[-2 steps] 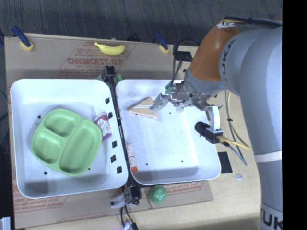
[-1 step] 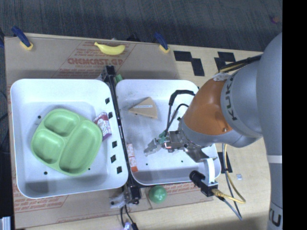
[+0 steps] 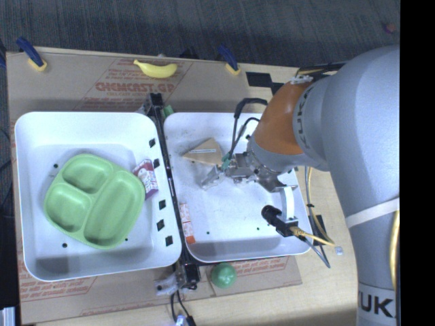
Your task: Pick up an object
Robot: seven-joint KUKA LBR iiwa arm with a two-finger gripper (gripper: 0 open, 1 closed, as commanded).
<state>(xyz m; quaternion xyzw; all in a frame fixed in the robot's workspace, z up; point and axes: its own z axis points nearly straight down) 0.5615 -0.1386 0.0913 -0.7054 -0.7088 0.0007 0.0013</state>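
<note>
A tan wedge-shaped piece [image 3: 202,151] lies in the back left part of the right bin [image 3: 224,240]. My gripper [image 3: 213,176] reaches in from the right and hangs low over the bin floor, just in front of the wedge and close to its near edge. Nothing shows between the gripper and the floor. In the left bin [image 3: 34,182] sit a green divided plate [image 3: 94,199] and a small red and white packet [image 3: 145,176] at the plate's right.
A yellow banana [image 3: 156,67] lies on the cardboard behind the bins. A green ball [image 3: 222,275] rests outside the front edge of the right bin. Blue clamps [image 3: 31,53] hold the cardboard's back edge. The grey arm covers the right bin's right side.
</note>
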